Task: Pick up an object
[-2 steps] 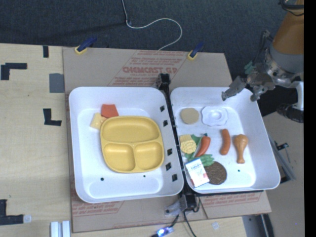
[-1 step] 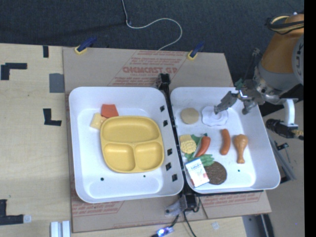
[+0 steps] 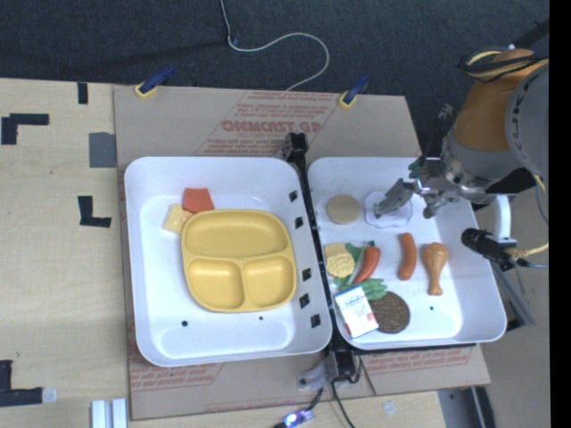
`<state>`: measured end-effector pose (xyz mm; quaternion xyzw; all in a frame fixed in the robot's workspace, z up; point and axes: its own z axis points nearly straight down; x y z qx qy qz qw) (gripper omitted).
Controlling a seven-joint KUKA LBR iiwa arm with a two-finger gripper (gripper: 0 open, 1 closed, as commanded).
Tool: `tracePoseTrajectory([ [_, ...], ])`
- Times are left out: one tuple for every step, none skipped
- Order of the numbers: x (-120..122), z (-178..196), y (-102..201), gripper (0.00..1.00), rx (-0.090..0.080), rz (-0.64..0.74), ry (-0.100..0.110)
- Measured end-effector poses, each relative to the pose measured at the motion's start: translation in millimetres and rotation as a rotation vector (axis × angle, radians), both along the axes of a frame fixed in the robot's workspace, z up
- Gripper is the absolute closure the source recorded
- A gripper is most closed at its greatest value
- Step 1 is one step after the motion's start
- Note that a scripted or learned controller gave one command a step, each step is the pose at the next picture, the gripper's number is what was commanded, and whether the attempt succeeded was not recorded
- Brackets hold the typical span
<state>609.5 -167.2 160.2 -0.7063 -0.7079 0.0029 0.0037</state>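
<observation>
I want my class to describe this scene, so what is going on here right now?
A grey robot arm reaches in from the right, its gripper hanging over the right bin, beside a round beige piece. Nothing sits between its fingers. Below lie a sausage, a drumstick and other toy food. The left bin holds a yellow divided tray.

Robotics lab bench, cardboard sheet [image 3: 268, 123] clamped under two white bins [image 3: 152, 328], loose cable [image 3: 277, 41], toy food

The yellow tray [image 3: 239, 260] looks like smooth, shiny plastic. The two white bins [image 3: 152, 324] look smooth too, on brown cardboard [image 3: 259, 123].
</observation>
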Motion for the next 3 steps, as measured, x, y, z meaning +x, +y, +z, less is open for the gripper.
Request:
tracePoseTrajectory([
  [6, -54, 7, 0.00, 0.000, 0.000, 0.001],
  [6, -78, 8, 0.00, -0.002, 0.000, -0.005],
  [7, -68, 8, 1.00, -0.003, 0.001, -0.007],
])
